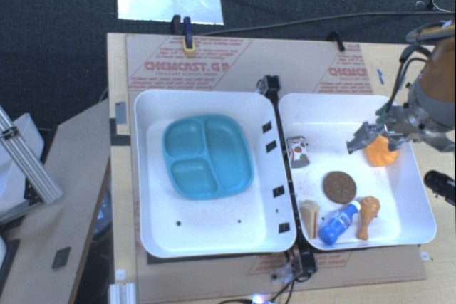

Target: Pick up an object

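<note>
a small orange rounded plastic toy (382, 153) sits in the right-hand shallow white bin (410, 221), near its far right wall, with the grey two-finger gripper (375, 133) directly over and against it. whether the toy is actually caught by the gripper cannot be told from this slanted view, so no grasp can be claimed. the likely failure here is a glancing contact: the rounded toy could squirt sideways toward the bin wall, or be nudged rather than lifted. well apart, toward the near edge of the same bin, lie a round brown cookie-like disc (340, 186), a tan toy drumstick (367, 214), a blue plastic bottle with a white cap (335, 224) and a small white can (298, 151). the left-hand white bin (153, 146) holds a turquoise divided plate (208, 155).
</note>
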### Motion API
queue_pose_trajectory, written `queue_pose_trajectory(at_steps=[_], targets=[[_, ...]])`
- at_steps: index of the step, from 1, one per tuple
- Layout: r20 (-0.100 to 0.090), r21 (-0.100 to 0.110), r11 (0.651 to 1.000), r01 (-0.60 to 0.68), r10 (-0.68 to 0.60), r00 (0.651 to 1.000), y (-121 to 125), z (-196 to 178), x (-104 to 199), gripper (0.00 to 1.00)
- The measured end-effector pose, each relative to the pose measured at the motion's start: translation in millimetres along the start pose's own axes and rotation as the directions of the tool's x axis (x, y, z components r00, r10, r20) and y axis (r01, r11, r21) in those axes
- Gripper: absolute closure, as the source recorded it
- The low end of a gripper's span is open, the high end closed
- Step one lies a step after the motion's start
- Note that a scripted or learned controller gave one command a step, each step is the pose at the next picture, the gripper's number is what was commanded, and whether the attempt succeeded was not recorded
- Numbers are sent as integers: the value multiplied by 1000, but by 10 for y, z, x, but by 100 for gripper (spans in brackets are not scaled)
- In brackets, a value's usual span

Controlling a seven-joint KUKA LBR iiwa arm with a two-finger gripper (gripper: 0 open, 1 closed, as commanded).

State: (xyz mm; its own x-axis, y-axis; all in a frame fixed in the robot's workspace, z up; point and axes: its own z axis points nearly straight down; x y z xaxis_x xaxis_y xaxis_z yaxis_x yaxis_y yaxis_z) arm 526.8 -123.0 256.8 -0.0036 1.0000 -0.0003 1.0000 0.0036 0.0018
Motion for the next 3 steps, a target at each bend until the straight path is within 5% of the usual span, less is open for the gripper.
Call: queue_pose_trajectory(at_steps=[3], targets=[[-2,6,1000,-3,3,1000,-32,1719,6,0]])
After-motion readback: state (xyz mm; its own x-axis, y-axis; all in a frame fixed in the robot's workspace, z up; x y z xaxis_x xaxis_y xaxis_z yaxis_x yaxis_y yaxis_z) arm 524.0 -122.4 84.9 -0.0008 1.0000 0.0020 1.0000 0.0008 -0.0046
